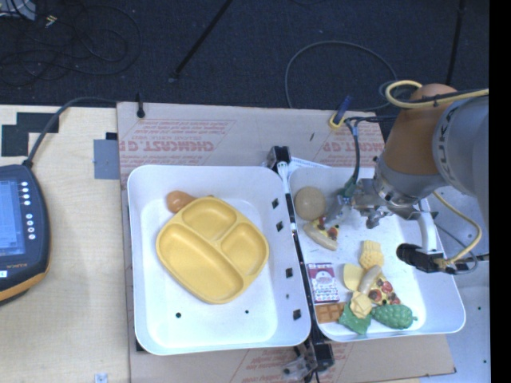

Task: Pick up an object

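At your far left, a grey handheld control pendant with a lit screen (20, 228) lies on the pale wooden bench (72, 325). Next comes the left white bin (152, 309), where you'll see a yellow plastic divided plate (211, 248) with a small orange rounded object (179, 201) touching its upper-left edge. In the right white bin (447, 313), a beige ball (310, 203) sits near the top-left corner, a pizza-slice toy (324, 232) just below it, and a small red-and-white carton (322, 282) lies along the left wall. A cluster of toy foods follows: a yellow corn cob (370, 254), yellow pieces (361, 302) and a green bumpy vegetable (393, 316). The gripper (351, 206) hangs above the bin's upper part, beside the ball; you cannot tell how its fingers stand, and nothing visibly sits between them.
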Tool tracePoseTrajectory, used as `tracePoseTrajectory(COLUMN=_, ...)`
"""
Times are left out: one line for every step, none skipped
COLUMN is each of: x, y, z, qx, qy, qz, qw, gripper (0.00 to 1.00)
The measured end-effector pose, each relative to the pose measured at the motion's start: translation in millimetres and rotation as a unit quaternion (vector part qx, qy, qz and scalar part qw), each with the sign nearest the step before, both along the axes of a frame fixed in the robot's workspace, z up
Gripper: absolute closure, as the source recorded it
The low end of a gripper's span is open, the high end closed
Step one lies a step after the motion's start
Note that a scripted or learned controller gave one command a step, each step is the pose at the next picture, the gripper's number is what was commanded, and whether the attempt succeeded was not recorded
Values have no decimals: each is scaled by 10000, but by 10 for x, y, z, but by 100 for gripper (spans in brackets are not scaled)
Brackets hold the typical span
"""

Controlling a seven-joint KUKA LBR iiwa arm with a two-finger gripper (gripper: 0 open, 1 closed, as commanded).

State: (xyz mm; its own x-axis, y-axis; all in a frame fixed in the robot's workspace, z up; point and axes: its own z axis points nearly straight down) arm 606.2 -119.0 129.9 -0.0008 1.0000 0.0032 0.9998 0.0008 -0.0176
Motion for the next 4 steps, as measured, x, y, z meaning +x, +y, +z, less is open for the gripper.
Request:
tracePoseTrajectory(x=33, y=278, z=-433, qx=-31, qy=-86, qz=3, qw=10000, gripper=0)
tracePoseTrajectory(x=392, y=204, z=-440, qx=-14, qy=-77, qz=16, qw=10000, gripper=0)
tracePoseTrajectory(x=383, y=204, z=-358, qx=-6, qy=-59, qz=12, qw=10000, gripper=100)
tracePoseTrajectory(x=171, y=696, z=612, qx=-7, qy=-98, qz=20, qw=9999, gripper=100)
